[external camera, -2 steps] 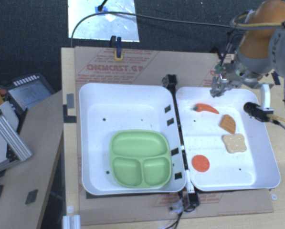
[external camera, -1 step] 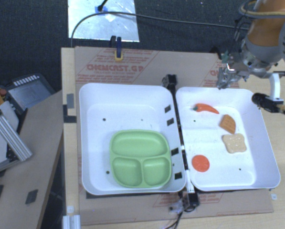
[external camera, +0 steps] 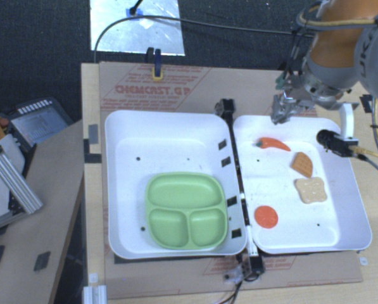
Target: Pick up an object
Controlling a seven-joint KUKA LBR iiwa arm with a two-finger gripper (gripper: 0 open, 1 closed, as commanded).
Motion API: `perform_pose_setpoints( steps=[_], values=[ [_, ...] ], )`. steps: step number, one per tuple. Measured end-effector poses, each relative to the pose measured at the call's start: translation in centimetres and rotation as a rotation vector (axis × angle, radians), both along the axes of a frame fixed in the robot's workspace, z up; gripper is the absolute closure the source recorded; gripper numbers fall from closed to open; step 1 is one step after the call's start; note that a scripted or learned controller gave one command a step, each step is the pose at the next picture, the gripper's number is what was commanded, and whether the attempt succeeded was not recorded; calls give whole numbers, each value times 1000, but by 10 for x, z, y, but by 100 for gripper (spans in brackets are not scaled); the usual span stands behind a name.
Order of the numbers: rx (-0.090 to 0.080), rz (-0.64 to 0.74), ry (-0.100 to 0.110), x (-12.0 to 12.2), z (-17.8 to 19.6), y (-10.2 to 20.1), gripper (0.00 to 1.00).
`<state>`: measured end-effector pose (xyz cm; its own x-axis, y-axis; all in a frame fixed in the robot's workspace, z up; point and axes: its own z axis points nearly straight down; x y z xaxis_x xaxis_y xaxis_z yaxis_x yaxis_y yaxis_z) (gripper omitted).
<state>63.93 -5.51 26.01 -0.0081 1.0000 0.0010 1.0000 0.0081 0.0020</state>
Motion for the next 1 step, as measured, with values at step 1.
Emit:
perform_pose_setpoints(
  steps=[1],
  values=[
    [0,-1,3,-33,-9,40,100]
  ],
)
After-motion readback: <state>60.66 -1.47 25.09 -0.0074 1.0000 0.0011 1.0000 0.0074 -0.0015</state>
